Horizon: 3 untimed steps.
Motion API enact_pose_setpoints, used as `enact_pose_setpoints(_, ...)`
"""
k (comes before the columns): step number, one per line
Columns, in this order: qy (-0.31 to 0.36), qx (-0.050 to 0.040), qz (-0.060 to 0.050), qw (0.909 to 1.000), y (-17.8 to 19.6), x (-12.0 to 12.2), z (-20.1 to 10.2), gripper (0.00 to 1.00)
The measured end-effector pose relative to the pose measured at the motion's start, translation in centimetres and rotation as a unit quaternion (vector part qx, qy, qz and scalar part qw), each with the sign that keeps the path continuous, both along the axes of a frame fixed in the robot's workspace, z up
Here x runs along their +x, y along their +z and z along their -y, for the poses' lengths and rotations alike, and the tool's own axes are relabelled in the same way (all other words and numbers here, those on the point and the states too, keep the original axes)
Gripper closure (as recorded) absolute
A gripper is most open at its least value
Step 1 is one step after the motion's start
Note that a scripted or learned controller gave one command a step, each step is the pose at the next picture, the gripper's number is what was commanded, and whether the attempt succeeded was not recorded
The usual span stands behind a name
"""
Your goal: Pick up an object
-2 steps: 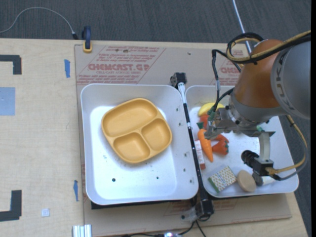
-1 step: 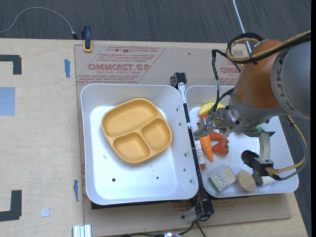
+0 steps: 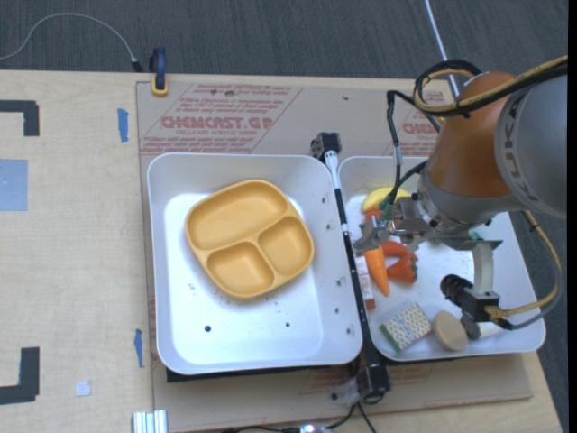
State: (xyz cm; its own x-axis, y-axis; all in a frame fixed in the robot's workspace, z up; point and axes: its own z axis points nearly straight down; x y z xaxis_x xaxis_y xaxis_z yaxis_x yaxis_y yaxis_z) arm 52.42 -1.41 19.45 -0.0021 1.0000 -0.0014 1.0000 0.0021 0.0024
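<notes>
In the right bin, the gripper hangs low beside the divider, just above a carrot and a red-orange piece; whether its jaws are parted or closed cannot be told. A yellow item lies just beyond the gripper. A patterned sponge and a tan disc sit nearer the front wall. The left bin holds a yellow divided plate.
</notes>
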Motion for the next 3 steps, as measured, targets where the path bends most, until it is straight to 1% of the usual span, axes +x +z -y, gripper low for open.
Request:
enact_pose_setpoints(1,0.0,0.0,0.0,1.0,0.0,0.0,0.0,0.0)
enact_pose_setpoints(2,-0.001,0.0007,-0.001,1.0,-10.1,1.4,7.2,0.0)
enact_pose_setpoints(3,-0.001,0.0003,0.0,1.0,-9.1,1.5,7.3,1.0)
